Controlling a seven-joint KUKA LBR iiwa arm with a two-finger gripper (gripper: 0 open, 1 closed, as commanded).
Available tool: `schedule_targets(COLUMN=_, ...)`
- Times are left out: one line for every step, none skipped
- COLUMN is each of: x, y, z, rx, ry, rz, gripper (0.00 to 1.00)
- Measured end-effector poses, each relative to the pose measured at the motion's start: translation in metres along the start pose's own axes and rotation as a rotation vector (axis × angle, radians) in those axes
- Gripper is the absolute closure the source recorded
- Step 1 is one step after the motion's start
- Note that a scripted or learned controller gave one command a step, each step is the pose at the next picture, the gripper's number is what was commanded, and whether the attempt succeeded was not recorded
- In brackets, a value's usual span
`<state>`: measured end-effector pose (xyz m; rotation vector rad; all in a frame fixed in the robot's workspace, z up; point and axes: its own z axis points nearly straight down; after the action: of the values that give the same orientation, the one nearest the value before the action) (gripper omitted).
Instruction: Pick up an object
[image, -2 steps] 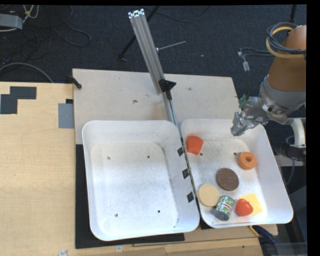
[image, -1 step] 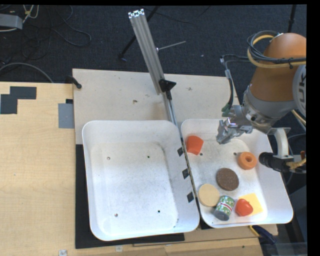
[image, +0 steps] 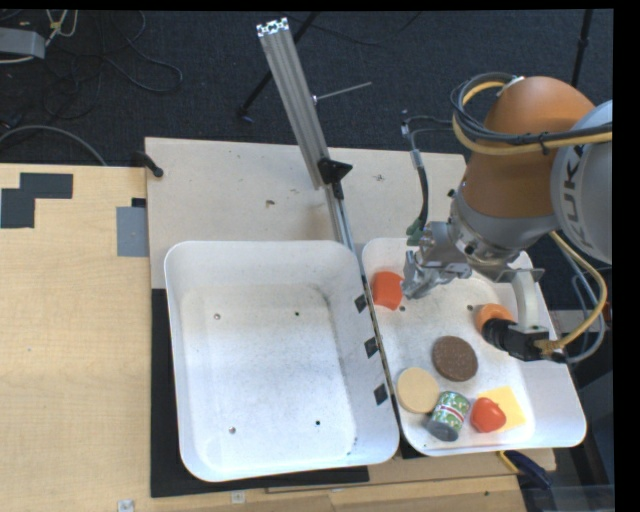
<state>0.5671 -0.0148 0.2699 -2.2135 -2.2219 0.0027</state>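
My gripper (image: 414, 283) hangs low over the far left part of the right bin (image: 560, 432). An orange-red object (image: 386, 290) lies just to its left, against the bin's left wall; I cannot see whether the two touch. Nearer the front lie a dark brown disc (image: 455, 357), a tan disc (image: 417, 389), a green can (image: 449, 414) on its side, a red tomato-like piece (image: 488, 414) and a yellow block (image: 511, 401). A small orange piece (image: 490, 315) sits to the right of the gripper, partly hidden by the arm's fittings.
The left bin (image: 180, 265) stands beside the right one, with black clips (image: 371, 346) along the shared edge. A slanted aluminium bar (image: 300, 110) rises behind the bins. The grey and orange arm (image: 520, 160) covers the right bin's far right corner.
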Motion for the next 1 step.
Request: schedule_targets(x=0.0375, y=-0.0220, z=0.0150, rx=0.002, ry=-0.001, rz=0.001, gripper=1.00)
